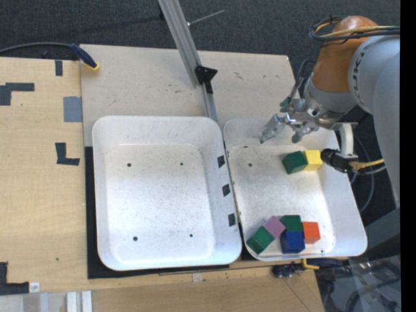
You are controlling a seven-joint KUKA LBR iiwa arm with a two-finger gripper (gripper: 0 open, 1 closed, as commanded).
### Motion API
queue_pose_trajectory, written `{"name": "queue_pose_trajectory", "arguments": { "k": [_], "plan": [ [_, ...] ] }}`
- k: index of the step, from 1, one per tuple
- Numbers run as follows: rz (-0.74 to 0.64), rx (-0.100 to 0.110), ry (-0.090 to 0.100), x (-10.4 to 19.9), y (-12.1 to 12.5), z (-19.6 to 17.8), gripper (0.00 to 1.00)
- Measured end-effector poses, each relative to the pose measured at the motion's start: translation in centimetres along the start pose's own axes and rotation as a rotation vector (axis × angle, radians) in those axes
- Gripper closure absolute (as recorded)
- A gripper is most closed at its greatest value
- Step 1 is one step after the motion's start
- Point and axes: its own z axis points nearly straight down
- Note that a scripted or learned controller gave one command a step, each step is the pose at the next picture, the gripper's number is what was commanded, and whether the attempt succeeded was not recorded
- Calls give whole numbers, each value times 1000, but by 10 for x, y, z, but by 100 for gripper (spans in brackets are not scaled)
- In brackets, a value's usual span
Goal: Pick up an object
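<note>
My gripper (284, 134) hangs over the far end of the right bin (338, 200), its fingers spread apart with nothing between them. Just in front of it and to the right, a green block (294, 162) and a yellow block (313, 159) lie side by side on the bin floor. At the bin's near end several blocks cluster together: a pink one (273, 226), a green one (261, 239), a dark green one (290, 223), a blue one (292, 240) and an orange one (311, 231).
The left bin (156, 194) lies beside the right one, sharing a raised middle rim. A slanted metal rail (185, 38) crosses the bench behind the bins. The arm's orange band (338, 57) and cables stand at the right.
</note>
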Motion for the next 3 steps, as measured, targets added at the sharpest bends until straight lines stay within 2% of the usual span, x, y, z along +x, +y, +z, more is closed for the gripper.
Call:
{"name": "queue_pose_trajectory", "arguments": {
  "k": [1, 2, 3],
  "plan": [
    [-1, 0, 0, -1, 6, 62, 0],
    [-3, -6, -1, 0, 8, 47, 100],
    [-1, -14, -1, 2, 6, -16, 100]
  ]
}}
